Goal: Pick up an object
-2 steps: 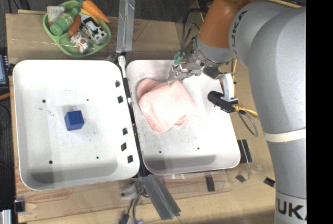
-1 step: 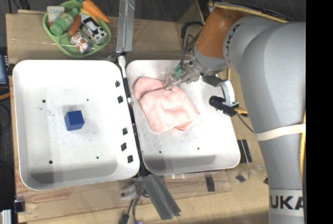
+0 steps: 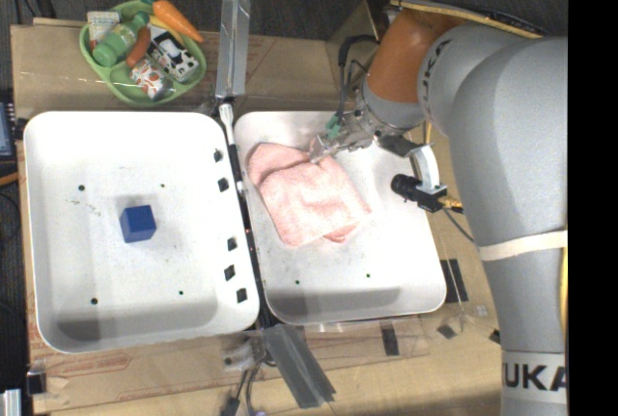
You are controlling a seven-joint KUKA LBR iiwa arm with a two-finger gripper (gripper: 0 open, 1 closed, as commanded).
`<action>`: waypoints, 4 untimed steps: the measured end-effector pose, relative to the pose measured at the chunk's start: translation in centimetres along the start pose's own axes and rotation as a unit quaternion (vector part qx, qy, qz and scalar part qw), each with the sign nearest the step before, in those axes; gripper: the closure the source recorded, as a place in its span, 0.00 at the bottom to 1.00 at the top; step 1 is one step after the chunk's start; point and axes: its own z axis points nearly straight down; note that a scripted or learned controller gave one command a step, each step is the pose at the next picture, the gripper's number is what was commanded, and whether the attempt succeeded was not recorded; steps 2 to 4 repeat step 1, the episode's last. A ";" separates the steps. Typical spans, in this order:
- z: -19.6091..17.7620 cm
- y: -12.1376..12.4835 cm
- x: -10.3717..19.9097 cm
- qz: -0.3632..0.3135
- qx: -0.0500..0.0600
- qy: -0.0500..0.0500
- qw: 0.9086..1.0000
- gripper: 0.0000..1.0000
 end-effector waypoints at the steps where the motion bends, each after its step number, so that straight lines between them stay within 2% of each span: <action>1: -8.3 0.9 4.3 0.036 0.002 0.000 0.999 1.00; 4: -8.3 0.9 4.3 0.036 0.002 0.000 0.999 1.00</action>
